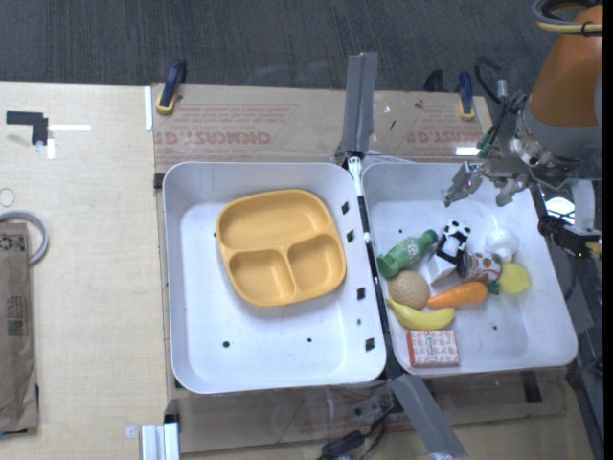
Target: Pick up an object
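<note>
Left of the carrot [458, 295] lay the green bottle [406, 252], egg [409, 287] and banana [421, 315], crowded together. Above and right of the carrot hung the tool [484, 189], fingers spread, gripping nothing. Best target seemed the bottle, approached straight down.

left bin [192, 353]: yellow divided tray [281, 246] | blue clamps [172, 84] on cardboard [249, 127] | brown bag [14, 324] far left

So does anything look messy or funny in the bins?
A bit. The toys in the right bin lie jumbled in one heap: the carrot, banana and green bottle all tipped over and touching. The yellow tray sits slightly crooked in the left bin.
</note>
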Available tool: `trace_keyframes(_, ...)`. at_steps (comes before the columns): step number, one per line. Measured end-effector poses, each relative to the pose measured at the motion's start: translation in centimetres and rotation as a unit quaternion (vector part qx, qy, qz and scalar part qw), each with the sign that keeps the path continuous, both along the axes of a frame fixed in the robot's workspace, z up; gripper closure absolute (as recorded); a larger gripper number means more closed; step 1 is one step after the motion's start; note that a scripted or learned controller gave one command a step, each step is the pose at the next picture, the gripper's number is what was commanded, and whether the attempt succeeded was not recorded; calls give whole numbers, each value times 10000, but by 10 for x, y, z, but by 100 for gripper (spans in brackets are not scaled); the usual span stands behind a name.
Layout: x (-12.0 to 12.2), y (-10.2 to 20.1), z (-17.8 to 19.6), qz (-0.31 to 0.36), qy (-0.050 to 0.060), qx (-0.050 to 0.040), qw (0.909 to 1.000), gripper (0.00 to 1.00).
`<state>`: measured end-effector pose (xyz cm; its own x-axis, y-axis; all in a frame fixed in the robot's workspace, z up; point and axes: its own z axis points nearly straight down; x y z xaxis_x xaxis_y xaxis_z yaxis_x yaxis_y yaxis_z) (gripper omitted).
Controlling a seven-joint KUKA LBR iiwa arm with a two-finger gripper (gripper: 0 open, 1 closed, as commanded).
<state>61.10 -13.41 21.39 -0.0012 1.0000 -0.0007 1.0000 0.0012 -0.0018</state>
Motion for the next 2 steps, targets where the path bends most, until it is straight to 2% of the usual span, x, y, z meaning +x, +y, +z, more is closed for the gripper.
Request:
trace_keyframes(1,0,0,0,0,0,0,10000,0)
trace_keyframes(2,-17,16,-87,318,-34,-6,9995,0)
